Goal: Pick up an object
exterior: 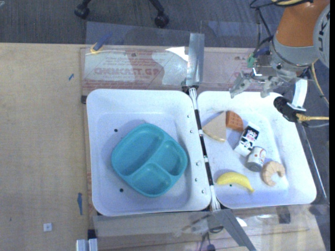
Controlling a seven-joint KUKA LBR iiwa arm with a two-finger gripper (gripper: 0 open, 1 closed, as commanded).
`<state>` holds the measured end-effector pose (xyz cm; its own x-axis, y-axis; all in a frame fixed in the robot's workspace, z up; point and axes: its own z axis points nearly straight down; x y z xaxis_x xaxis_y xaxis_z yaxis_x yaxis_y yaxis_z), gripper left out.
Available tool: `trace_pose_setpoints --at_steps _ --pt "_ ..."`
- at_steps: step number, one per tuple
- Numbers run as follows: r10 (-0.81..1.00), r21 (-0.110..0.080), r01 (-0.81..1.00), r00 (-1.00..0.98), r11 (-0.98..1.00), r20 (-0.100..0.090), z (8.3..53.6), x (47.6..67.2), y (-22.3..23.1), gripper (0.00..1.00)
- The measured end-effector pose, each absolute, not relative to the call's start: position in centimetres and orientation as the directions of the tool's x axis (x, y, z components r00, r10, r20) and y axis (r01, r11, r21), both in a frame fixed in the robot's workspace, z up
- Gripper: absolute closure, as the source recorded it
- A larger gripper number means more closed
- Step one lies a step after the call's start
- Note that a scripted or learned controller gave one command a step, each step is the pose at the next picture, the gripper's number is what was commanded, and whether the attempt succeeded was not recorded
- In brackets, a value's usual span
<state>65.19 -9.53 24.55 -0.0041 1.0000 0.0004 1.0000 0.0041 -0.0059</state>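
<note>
The right bin (293, 192) holds several items: a tan wedge (215, 127), an orange waffle-like piece (234, 121), a white carton with black marks (247, 139), a small grey can (255, 158), a croissant-shaped pastry (273, 172) and a yellow banana (235, 180). My gripper (252, 86) hovers over the bin's far edge, above and behind these items. Its fingers are spread apart with nothing between them.
The left bin (99, 109) carries a teal divided tray (149, 159). A metal divider post (196, 61) rises between the bins at the back. Cables (309, 118) hang by the right bin's right side. A cardboard sheet (131, 69) lies behind the left bin.
</note>
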Motion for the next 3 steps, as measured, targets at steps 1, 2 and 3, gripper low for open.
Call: trace_pose_setpoints --at_steps 1,2,3 --pt "1.000 -0.005 1.000 -0.003 0.003 0.001 13.7 64.9 -9.1 0.00" --pt "1.000 0.017 1.000 -0.003 0.003 0.003 9.6 64.3 -10.8 0.00" --pt "1.000 0.018 1.000 0.000 0.001 -0.002 10.1 64.4 -11.2 1.00"
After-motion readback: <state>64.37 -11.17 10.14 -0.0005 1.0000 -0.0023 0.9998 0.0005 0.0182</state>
